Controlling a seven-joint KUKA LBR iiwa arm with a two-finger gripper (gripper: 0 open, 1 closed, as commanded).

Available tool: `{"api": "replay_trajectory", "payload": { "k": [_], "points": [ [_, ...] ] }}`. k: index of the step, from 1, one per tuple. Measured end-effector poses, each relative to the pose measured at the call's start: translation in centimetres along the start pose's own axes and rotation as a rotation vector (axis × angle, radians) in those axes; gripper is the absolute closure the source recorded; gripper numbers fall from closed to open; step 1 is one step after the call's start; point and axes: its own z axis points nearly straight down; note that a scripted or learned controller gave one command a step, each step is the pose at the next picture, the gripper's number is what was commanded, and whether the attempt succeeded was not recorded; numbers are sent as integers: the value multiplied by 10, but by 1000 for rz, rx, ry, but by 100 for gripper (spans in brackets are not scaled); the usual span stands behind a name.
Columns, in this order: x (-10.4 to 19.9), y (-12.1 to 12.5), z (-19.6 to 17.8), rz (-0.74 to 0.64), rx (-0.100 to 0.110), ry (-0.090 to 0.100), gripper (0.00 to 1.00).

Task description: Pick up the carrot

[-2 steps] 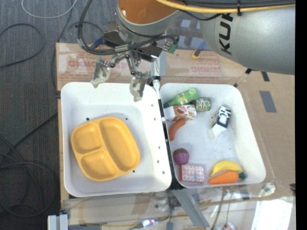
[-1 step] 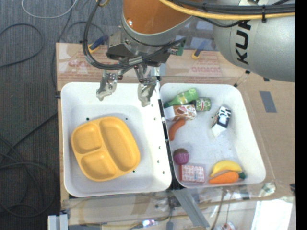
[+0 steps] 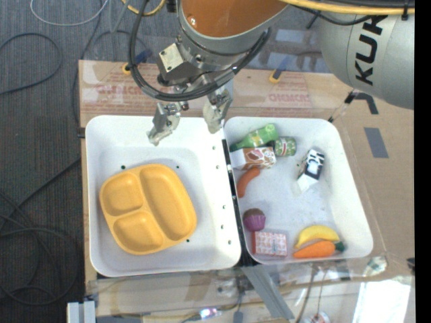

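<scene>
Orange and tapered, the carrot [image 3: 314, 249] is lying at the near edge of the right bin [image 3: 350, 173], close to its front right corner, with its green end pointing right. A banana [image 3: 318, 234] is resting just behind it, touching or almost touching, and a pink patterned packet [image 3: 271, 243] is sitting just to its left, beside a dark purple round item [image 3: 254, 219] (perhaps a fig or an onion, I cannot tell).

What could go wrong: the fingers could be closing on the banana together with the carrot, or pushing the carrot against the bin wall, because there is so little free room around it. A grasp on the thin end could also be slipping off.

The gripper [image 3: 188, 120] is hanging well apart from the carrot, over the far edge of the left bin [image 3: 101, 247], near the divider between the two bins. Its two fingers are standing spread apart, with nothing between them. So the carrot is lying diagonally across, toward the front and the right. A yellow divided plate [image 3: 147, 207] is occupying the left bin below the gripper.
</scene>
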Motion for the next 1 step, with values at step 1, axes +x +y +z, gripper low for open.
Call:
{"api": "replay_trajectory", "payload": {
  "k": [1],
  "points": [
    [-23,18,7,-270,-3,0,0]
  ]
}}
